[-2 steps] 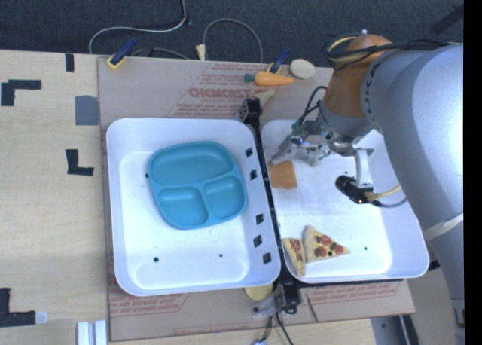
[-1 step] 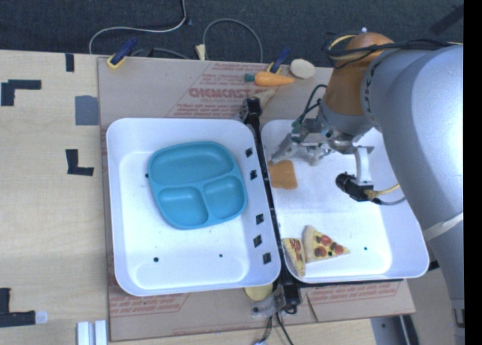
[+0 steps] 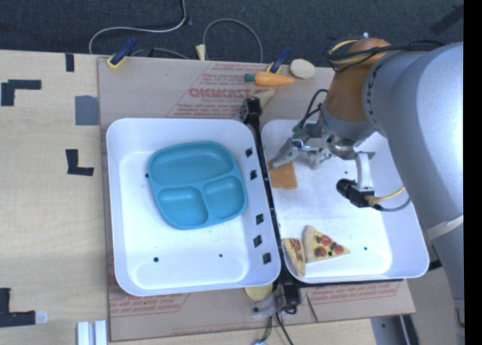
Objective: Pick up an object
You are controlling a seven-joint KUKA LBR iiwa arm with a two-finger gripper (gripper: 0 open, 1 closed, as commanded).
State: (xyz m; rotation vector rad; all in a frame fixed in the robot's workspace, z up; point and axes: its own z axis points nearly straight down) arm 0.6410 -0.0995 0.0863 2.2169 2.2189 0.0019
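The claw [image 3: 290,157], its opening impossible to judge, hangs over the tan slice [image 3: 284,176]; the pizza wedge [image 3: 324,245] lies nearer, and the blue tray [image 3: 199,184] sits left.

Big grey arm [image 3: 422,125] comes in from right side, takes up most of that edge. Orange band [image 3: 350,91] sits above wrist, wrist bent down and pointing left. Gripper [image 3: 290,157] at end of wrist, low, angled toward lower left. Fingers kinda lost in metal bits, too small to read. Black cable [image 3: 361,193] loops off wrist on near side.
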